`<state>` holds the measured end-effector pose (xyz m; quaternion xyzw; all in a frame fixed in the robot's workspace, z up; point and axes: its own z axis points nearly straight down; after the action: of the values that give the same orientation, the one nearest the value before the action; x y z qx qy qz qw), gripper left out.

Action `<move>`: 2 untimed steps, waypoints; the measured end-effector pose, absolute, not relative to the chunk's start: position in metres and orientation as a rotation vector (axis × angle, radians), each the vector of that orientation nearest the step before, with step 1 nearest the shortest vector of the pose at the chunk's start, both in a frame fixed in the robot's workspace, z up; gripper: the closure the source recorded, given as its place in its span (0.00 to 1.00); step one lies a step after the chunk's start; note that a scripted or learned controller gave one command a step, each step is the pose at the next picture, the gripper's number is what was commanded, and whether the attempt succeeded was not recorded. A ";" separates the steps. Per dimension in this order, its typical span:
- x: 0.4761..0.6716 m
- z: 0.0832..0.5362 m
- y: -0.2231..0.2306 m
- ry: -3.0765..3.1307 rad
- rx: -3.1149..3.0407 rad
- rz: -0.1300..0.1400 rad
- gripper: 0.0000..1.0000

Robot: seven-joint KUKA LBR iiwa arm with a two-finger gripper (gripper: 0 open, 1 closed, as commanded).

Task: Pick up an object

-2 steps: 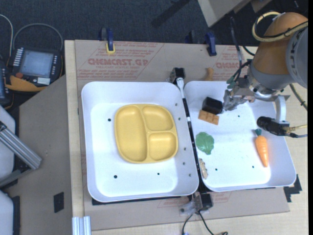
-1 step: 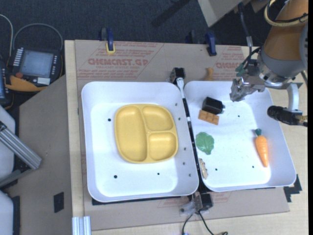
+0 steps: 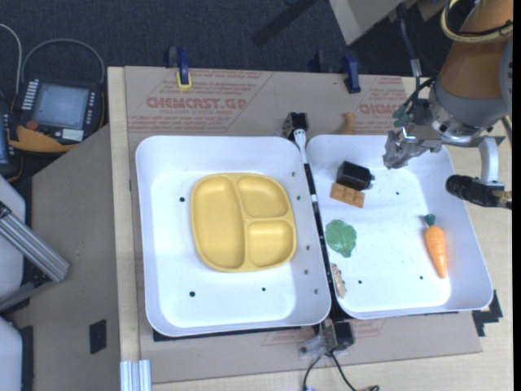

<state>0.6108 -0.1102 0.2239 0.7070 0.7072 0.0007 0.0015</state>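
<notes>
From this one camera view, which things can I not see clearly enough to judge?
- Gripper: small and dark over the right bin; its finger state is unreadable.
- Small brownish item at that bin's left rim: too small to identify.
- Black object: its shape is unclear; it may touch the brown block.
- Arm: cut off by the top edge.

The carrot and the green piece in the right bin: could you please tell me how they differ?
The carrot is orange with a small green top, long and tapered; the green piece is one colour, rounded and lumpy. The carrot lies near the bin's right wall, pointing roughly along it, while the green piece sits near the left wall, by the divider. Both rest in the right bin, apart from the claw.
</notes>
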 end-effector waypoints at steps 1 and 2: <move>0.589 0.217 -0.065 2.228 2.220 -0.002 1.00; 0.571 0.228 -0.018 2.230 2.218 0.001 1.00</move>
<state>0.5715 -0.0180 0.2279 0.7051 0.7091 0.0002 -0.0018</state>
